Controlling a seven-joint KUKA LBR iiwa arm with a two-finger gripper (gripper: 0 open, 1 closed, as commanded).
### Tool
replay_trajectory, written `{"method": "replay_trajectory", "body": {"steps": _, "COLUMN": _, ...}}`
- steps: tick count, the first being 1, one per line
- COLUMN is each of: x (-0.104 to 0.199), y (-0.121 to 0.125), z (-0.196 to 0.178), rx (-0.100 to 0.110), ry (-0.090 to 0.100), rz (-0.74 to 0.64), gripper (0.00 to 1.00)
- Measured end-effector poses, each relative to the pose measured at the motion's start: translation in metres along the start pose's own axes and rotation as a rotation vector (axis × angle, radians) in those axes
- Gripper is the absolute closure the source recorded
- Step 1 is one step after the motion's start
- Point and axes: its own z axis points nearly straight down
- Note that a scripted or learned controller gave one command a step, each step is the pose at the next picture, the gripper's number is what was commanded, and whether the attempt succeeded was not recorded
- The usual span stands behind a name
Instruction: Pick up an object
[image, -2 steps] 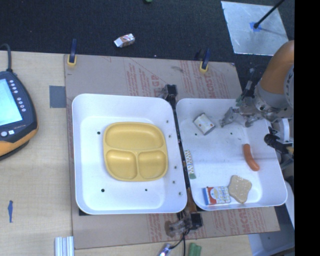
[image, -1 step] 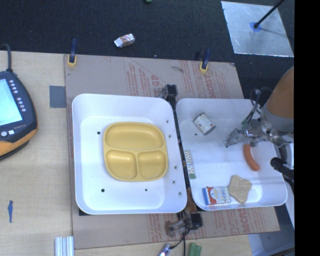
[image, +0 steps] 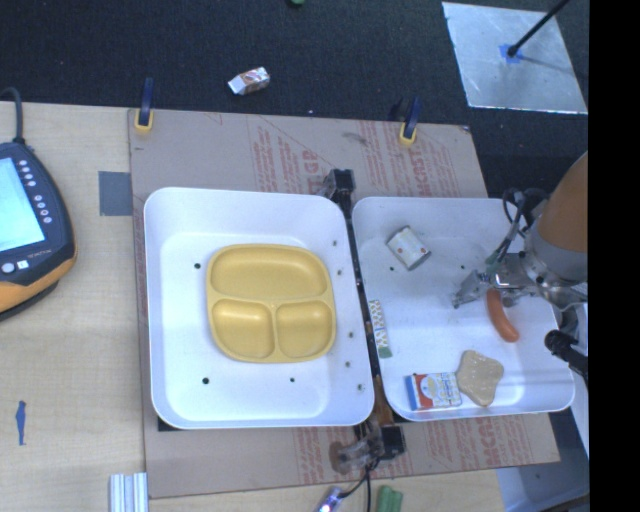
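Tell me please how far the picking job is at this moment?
Done: the arm has reached into the right bin, and its gripper sits beside the orange sausage. In hand: nothing visibly; whether the sausage is gripped cannot be told. Left: grasping and lifting one object. The sausage, the small box, the carton and the bread piece all lie in the bin.

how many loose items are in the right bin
4: a small grey block near the back, an orange sausage by the gripper, a tan sponge-like piece and a small carton at the front. The arm may hide more.
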Motion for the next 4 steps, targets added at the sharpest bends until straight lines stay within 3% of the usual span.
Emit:
{"method": "replay_trajectory", "body": {"steps": 1, "x": 0.000, "y": 0.071, "z": -0.001, "rx": -0.003, "ry": 0.002, "rz": 0.002, "gripper": 0.00}}
{"method": "replay_trajectory", "body": {"steps": 2, "x": 0.009, "y": 0.014, "z": 0.000, "rx": -0.001, "ry": 0.000, "rz": 0.000, "gripper": 0.00}}
{"method": "replay_trajectory", "body": {"steps": 3, "x": 0.000, "y": -0.004, "z": 0.000, "rx": 0.000, "ry": 0.000, "rz": 0.000, "gripper": 0.00}}
{"method": "replay_trajectory", "body": {"steps": 4, "x": -0.001, "y": -0.004, "z": -0.010, "rx": 0.002, "ry": -0.001, "rz": -0.001, "gripper": 1.00}}
